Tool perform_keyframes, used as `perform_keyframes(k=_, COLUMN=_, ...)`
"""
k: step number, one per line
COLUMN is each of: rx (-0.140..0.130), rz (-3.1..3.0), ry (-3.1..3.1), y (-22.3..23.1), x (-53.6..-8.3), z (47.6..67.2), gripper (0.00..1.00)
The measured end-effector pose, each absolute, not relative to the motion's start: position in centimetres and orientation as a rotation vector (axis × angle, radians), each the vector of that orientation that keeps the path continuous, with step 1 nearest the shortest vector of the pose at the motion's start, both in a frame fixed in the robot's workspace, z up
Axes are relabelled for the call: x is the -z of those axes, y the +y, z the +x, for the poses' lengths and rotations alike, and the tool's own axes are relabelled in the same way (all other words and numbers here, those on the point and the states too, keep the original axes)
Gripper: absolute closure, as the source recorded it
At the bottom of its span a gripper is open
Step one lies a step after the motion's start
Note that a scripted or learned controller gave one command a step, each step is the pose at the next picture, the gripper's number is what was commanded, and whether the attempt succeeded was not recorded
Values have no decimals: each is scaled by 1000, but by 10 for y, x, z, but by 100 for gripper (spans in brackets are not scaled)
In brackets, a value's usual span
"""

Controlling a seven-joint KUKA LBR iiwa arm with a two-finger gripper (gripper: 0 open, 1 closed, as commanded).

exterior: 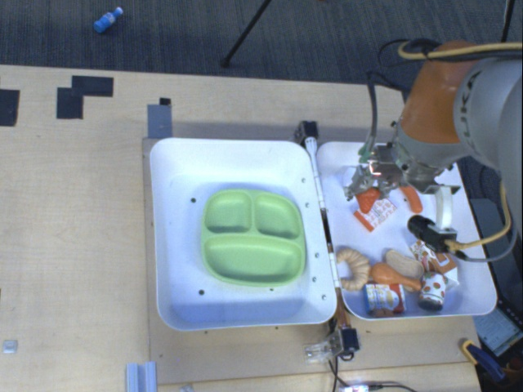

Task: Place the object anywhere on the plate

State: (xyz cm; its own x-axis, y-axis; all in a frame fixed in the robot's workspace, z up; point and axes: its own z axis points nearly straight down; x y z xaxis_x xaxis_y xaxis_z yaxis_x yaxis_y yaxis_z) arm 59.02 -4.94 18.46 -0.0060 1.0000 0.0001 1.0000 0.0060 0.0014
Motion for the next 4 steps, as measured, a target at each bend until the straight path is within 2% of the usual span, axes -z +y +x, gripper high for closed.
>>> perform_keyframes(k=1, rx=-2, rz=2214, ry=2227, y=-49, x=-185, z=590, gripper=0)
perform_keyframes(k=2, rx=-5, rz=2213, ry=2226, y=-39, x=-292, z=583, gripper=0)
perform_keyframes(k=3, rx=-6, rz=2214, ry=2222, y=-76, x=-406, z=525, gripper=0)
perform_keyframes(k=4, rx=-5, rz=2213, ry=2221, y=-141, x=-515, z=487, gripper=0)
